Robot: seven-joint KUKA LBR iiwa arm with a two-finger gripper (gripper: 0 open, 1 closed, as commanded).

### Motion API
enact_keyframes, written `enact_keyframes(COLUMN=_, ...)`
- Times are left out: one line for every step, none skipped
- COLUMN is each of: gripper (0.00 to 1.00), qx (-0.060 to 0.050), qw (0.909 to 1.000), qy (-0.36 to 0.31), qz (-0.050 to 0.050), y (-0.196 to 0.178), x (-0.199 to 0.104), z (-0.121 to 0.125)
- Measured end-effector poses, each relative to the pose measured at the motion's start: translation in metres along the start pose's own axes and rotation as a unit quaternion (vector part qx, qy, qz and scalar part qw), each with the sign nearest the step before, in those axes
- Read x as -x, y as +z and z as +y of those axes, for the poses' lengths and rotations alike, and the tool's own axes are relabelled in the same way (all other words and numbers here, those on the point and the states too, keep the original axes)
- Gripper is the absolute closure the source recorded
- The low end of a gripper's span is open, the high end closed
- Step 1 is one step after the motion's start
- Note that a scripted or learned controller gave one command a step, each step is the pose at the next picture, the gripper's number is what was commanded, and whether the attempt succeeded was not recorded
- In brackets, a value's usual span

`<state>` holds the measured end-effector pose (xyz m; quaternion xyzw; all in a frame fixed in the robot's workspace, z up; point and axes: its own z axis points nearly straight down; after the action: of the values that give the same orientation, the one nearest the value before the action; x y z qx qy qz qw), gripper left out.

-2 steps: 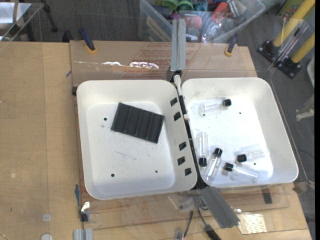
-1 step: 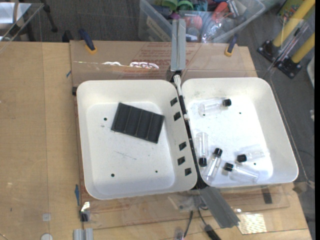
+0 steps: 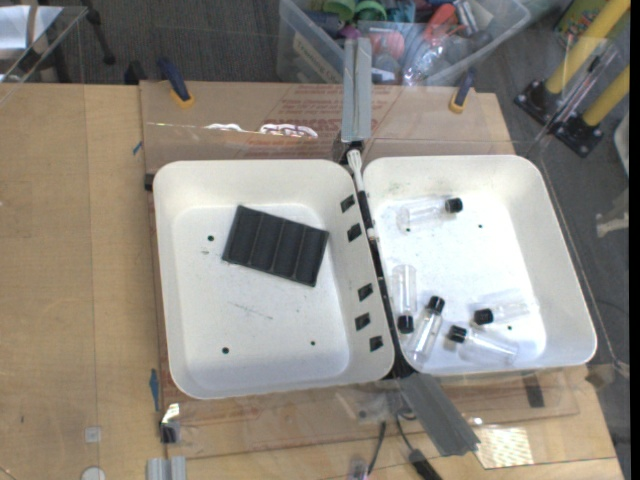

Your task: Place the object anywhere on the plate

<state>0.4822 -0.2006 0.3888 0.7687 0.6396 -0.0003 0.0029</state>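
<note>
While the dark, ribbed plate (image 3: 275,245) lies askew in the left bin (image 3: 180,368), several clear, black-capped vials (image 3: 428,211) lie scattered on their sides across the right bin (image 3: 560,268) atop the worktop (image 3: 70,268).

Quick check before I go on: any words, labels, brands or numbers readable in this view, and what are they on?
None can be read for certain.
Cardboard sheet behind the bins: white and red printed marks, too blurred to read.
Dark ribbed plate in the left bin: no text seen.
Clear vials with black caps in the right bin: no labels legible.
Clear plastic tub of coloured items at the top: no print legible.
</note>
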Motion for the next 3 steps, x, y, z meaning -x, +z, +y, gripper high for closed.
enact_keyframes(gripper=1.00, qx=0.001, qw=1.0000, qy=0.000, qz=-0.001, y=-0.0102, x=0.0000, z=0.0011)
enact_keyframes(gripper=0.00, qx=0.001, qw=1.0000, qy=0.000, qz=-0.001, y=-0.0101, x=-0.0001, z=0.0011)
enact_keyframes(gripper=0.00, qx=0.001, qw=1.0000, qy=0.000, qz=-0.001, y=-0.0101, x=-0.0001, z=0.0011)
